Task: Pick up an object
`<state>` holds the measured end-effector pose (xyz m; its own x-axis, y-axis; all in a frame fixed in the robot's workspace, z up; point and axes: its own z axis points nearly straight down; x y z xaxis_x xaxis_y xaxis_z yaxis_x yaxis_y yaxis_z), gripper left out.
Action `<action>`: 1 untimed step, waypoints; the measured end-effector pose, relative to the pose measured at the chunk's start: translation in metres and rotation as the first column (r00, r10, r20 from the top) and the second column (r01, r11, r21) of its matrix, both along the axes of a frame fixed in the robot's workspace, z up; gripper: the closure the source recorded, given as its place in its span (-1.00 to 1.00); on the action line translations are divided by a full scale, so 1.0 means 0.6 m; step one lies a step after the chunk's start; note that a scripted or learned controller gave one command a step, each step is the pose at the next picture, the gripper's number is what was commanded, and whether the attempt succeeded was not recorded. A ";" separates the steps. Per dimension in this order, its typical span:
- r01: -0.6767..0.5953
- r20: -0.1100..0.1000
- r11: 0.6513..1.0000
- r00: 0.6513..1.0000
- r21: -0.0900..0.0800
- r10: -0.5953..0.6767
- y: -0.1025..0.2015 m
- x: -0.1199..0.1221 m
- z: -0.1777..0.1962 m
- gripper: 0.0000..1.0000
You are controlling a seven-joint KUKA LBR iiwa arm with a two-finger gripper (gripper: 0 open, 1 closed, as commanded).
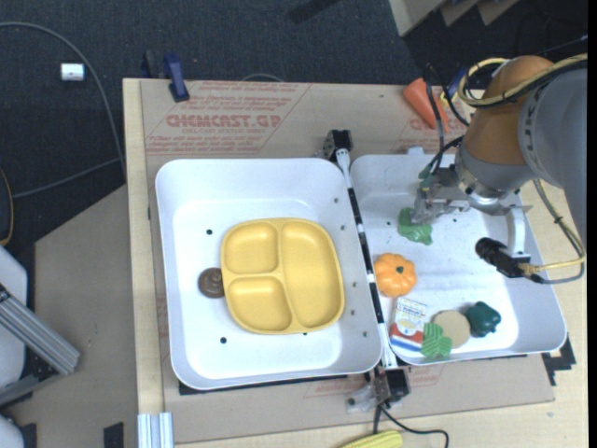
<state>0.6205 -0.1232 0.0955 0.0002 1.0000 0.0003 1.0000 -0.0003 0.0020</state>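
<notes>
Camera view, with the orange pumpkin toy [395,274] in the right bin [546,320] as the landmark. Much is hard to read here. The gripper [431,203] sits up and to the right of the pumpkin, under the arm's [550,124] orange band, and its fingers merge into a dark grey cluster of metal; whether they are spread or closed cannot be told. A brown round piece [211,282] far to the pumpkin's left, in the left bin [177,250], is half hidden beneath the edge of the yellow divided plate [281,275]. Below and to the right of the pumpkin, a small heap overlaps itself: a white card-like item with red and blue [408,325], a green leafy piece [436,343], a tan disc [452,325] and a dark green toy [483,317], each partly covering another. The arm's grey body is cut off at the frame's right side.

The green toy [415,225] lies just above and slightly right of the pumpkin, on the white floor of the right bin. It is a small crumpled shape, its long axis running roughly from upper left to lower right, though its outline is too blurred to name an end. It lies directly below the gripper's tip, touching or nearly touching it; nothing shows it caught between the fingers.
</notes>
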 end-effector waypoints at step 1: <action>0.000 0.000 1.000 1.000 0.000 0.000 0.000 0.000 0.000 -1.00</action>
